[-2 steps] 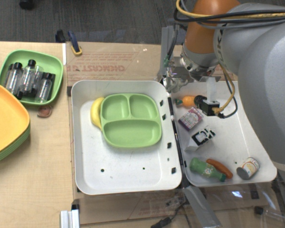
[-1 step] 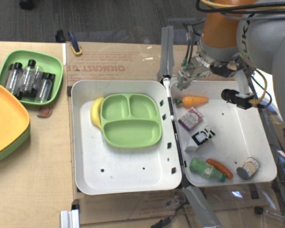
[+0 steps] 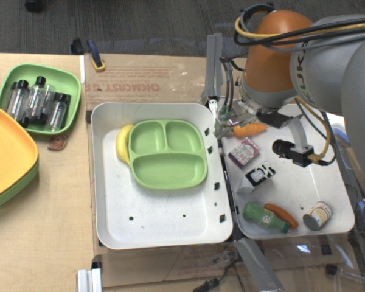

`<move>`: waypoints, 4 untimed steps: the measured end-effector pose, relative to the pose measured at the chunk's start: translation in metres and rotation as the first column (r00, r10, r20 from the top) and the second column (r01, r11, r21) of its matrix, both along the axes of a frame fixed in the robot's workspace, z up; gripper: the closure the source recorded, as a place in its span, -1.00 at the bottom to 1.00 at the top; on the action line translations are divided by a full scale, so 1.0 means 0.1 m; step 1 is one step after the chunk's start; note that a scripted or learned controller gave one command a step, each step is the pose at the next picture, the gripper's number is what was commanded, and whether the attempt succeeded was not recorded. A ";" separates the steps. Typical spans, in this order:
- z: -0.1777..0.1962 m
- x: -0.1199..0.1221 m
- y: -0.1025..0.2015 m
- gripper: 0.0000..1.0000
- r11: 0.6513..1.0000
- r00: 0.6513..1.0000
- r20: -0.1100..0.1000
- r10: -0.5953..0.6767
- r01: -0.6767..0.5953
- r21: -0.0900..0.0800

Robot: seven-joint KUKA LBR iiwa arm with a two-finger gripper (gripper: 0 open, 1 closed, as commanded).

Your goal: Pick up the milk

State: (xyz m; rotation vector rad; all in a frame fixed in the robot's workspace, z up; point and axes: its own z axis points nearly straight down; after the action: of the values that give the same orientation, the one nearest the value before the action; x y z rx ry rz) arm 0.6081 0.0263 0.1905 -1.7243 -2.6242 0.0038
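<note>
Gripper (image 3: 231,119) state cannot be determined. Milk carton (image 3: 243,151) lies just below it in the right bin (image 3: 347,215), positioned for descent.

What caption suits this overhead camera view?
Grey arm over right bin of small items; green divided plate in left bin.

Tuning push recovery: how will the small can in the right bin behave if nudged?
The can seems to lie on its side, so it will likely roll. It sits near the right bin's corner wall, which should stop it soon. Looks rigid; probably won't deform.
</note>
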 end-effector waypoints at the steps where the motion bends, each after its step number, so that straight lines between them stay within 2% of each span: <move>1: 0.30 -0.01 0.20 1.00 0.994 0.994 0.003 0.111 -0.111 0.000; 2: 0.00 -0.37 0.22 1.00 0.986 0.986 0.000 0.168 -0.168 0.000; 3: 0.40 -0.33 0.60 1.00 0.914 0.914 0.004 0.407 -0.407 0.000; 4: 0.01 0.04 -0.11 1.00 0.897 0.897 0.003 0.442 -0.442 -0.001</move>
State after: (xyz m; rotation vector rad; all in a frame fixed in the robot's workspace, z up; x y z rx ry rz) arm 0.6118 0.0152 0.1911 -1.0854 -2.9497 0.0015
